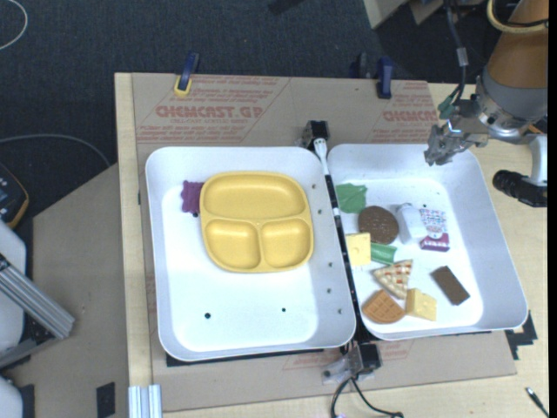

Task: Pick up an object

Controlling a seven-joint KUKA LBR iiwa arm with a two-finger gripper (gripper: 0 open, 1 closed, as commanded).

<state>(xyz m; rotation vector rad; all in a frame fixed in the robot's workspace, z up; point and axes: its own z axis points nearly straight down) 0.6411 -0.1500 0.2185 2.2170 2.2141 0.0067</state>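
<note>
Above the right bin's far edge hangs the gripper, its grip state impossible to tell, while the cookie lies down-left of it among the toy food.

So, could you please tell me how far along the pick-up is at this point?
Nothing looks picked yet: the toy foods, such as the round brown cookie and the pizza slice, lie in the right bin. In hand: the gripper hangs over that bin's far edge, carrying nothing visible. Left: descend onto an item, grip it and lift.
</note>
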